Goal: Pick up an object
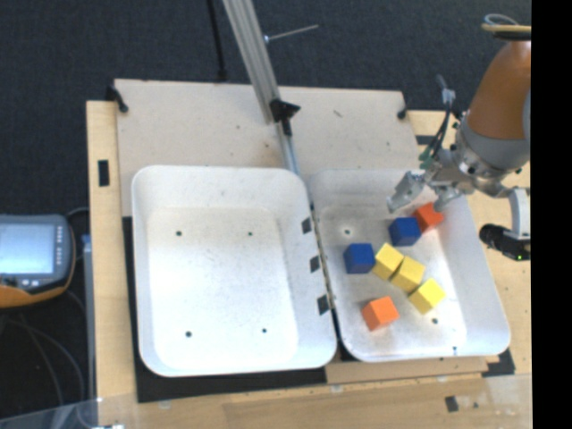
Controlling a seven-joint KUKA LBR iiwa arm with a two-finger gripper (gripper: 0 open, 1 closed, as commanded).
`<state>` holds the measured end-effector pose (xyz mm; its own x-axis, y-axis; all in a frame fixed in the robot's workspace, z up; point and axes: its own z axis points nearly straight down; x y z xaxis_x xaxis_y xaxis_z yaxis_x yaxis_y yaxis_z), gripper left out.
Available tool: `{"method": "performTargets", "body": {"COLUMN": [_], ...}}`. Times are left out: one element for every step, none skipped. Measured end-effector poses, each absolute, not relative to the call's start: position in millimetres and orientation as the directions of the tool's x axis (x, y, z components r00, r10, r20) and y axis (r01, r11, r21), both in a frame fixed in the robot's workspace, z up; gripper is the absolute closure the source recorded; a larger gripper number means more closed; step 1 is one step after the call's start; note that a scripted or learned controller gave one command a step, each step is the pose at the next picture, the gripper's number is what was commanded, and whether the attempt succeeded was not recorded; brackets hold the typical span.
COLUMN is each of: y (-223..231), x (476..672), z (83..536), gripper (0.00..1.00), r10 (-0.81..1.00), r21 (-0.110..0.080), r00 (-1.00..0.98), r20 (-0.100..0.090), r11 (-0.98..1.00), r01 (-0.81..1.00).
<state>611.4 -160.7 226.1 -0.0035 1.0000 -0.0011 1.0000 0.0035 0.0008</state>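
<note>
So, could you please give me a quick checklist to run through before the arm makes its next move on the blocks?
1. Blocks lie within the right bin: ok, all seven.
2. Gripper over the right bin, at its far side: ok.
3. Gripper holds a block: not ok, none seen between its fingers.
4. Nearest targets, the orange block and blue block, free to grasp singly: not ok, they touch.
5. Isolated option: ok, the front orange block lies apart.
6. Finger opening: cannot tell.
</note>
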Motion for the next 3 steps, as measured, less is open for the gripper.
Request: {"method": "performTargets", "body": {"y": [-138.3, -53.6, -59.9], "x": [554.9, 483.7, 538.0], "z": [341.1, 433.0, 308.6], "gripper": [0.0, 0.0, 0.0], "r10": [1.0, 1.0, 1.0], "r21": [0.01, 0.012, -0.007], "r00": [-0.005, -0.01, 0.001], "r20": [-0.002, 0.001, -0.001], "r11": [0.005, 0.009, -0.001], "r01": [1.0, 1.0, 1.0]}}
